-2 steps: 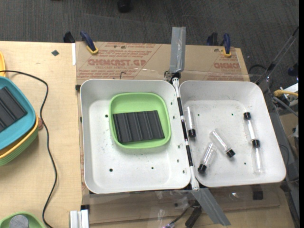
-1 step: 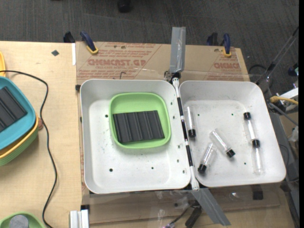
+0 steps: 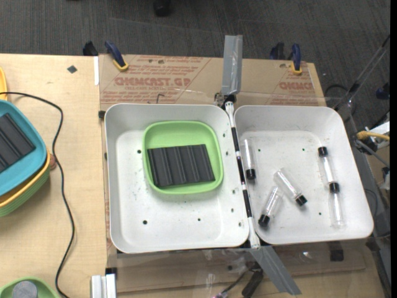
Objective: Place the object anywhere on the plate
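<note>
left bin (image 3: 124, 185) holds green plate (image 3: 183, 157) with a dark ridged pad (image 3: 182, 165). right bin (image 3: 350, 166) holds five tubes (image 3: 290, 187), scattered. gripper state: cannot tell.

Dark grey carpet floor (image 3: 198, 11) beyond wooden bench (image 3: 37, 228)

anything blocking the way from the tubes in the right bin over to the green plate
Only the two bins' raised rims, meeting between them. The clear tubes lie loose in the right bin; the green plate sits in the left bin, already carrying a dark ribbed block. Nothing else visibly intervenes.
</note>
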Tool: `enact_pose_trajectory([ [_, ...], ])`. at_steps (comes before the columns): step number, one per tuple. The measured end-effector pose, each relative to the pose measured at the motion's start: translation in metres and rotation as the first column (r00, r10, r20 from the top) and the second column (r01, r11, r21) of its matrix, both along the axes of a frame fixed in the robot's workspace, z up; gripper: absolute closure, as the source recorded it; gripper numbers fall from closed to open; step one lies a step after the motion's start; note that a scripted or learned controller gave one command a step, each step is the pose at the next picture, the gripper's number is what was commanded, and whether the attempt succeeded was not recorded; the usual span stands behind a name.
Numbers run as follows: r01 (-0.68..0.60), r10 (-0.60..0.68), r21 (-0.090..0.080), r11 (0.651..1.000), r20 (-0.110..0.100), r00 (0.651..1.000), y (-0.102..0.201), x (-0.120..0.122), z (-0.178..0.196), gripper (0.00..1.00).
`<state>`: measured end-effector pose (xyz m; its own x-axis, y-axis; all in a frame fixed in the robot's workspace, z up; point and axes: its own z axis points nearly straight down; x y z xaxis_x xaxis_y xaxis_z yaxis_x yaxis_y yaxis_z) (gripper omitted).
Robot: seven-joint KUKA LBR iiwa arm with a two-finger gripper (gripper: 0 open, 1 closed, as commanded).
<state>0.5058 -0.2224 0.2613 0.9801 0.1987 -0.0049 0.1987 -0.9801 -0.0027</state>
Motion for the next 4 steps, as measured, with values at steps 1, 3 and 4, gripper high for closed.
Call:
enact_pose_trajectory([
  [1, 0.002, -0.002, -0.001, 1.0, 0.0, 1.0, 0.0, -0.006, -0.017, 0.0],
  [3, 0.002, -0.002, 0.0, 1.0, 0.001, 1.0, 0.0, -0.028, -0.018, 0.0],
  [4, 0.003, -0.003, -0.001, 1.0, 0.003, 1.0, 0.0, -0.028, -0.018, 0.0],
])
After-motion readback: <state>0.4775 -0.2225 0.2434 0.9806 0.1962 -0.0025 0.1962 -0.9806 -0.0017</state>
